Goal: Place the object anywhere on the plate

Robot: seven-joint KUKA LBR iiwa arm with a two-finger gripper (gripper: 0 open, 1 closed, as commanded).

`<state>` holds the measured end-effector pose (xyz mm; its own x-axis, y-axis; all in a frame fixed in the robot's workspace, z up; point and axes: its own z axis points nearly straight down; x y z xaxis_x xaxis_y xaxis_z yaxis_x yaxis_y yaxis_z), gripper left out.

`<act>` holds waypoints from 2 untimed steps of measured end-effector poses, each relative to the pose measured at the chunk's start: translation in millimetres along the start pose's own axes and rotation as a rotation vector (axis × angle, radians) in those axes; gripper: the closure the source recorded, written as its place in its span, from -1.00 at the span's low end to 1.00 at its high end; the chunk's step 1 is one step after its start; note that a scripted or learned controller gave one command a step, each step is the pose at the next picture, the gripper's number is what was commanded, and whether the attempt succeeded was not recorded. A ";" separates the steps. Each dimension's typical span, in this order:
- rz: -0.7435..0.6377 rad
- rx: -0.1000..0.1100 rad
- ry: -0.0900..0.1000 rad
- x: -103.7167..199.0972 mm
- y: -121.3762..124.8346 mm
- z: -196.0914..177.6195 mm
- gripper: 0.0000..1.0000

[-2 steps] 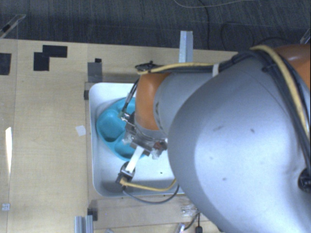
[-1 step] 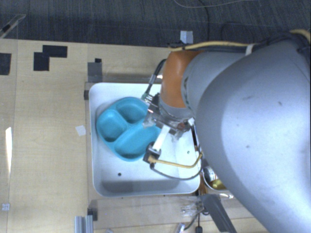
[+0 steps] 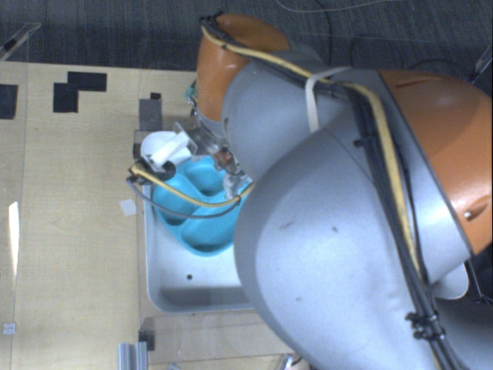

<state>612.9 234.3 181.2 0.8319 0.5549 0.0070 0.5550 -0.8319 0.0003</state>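
Arm (image 3: 347,230) bulk, grey with an orange band, covers everything right of the blue plate (image 3: 202,226). That plate lies in the white bin (image 3: 181,291), whose bare floor shows just below it. The gripper (image 3: 219,168) hangs over the plate's upper part. Whether it is spread or pinching anything cannot be told, and what lies beneath it is hidden.

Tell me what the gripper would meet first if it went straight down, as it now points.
Probably the blue plate in the white bin, just below the gripper; depth is unclear here.
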 end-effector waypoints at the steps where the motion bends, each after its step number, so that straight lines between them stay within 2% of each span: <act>1: -0.050 0.001 -0.005 -74.4 -51.3 -24.0 -1.00; 2: -0.347 -0.002 -0.001 -30.4 15.1 -201.1 -1.00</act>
<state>594.8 204.1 382.1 0.5939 0.8045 0.0050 0.8045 -0.5939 0.0040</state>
